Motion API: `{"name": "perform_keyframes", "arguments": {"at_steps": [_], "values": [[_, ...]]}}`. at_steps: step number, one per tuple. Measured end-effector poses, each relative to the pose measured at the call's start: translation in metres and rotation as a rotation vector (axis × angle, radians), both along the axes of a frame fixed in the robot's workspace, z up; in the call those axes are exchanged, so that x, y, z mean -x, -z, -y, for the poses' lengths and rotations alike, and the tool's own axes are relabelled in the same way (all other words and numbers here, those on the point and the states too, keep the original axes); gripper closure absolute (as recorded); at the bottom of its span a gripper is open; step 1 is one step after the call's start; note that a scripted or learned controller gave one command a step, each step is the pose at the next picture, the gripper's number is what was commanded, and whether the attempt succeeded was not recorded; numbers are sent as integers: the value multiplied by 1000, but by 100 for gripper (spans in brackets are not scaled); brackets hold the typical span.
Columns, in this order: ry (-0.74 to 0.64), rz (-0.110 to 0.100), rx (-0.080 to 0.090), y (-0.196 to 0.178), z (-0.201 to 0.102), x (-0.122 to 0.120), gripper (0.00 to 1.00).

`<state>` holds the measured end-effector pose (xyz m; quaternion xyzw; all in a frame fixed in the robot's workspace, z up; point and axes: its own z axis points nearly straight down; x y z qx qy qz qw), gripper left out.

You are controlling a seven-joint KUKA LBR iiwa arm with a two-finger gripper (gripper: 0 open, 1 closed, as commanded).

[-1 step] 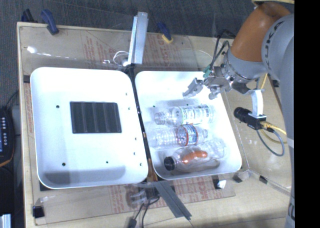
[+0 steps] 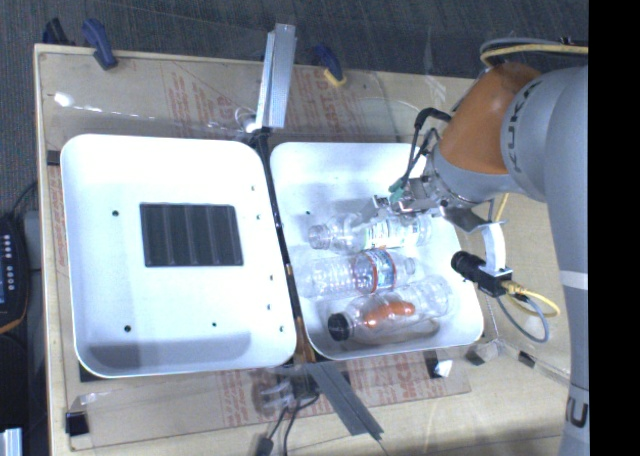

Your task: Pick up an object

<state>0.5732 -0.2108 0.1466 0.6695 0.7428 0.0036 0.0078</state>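
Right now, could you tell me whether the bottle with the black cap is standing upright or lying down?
Lying down. The bottle with the black cap rests on its side along the right bin's near wall, cap pointing toward the left bin.

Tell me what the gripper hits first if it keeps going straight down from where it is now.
Most likely the upper clear bottle in the right bin; the gripper sits right at that bottle's far end. Depth is hard to judge from this slanted view.

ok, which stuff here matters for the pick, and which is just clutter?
Job:
gripper
top bottle
red-label bottle
black-cap bottle
right bin

Lying about:
left bin, with a dark grille
blue clamps
metal bar
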Motion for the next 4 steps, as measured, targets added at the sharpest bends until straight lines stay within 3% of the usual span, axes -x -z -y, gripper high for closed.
{"name": "perform_keyframes", "arguments": {"at_steps": [1,2,3,4], "values": [[-46,26,8,5,1,8,0],[93,-8,-5,1,-18,-42,0],[-89,-14,-6,53,-4,-26,0],[-271,-17,-5,51,-3,11,0]]}}
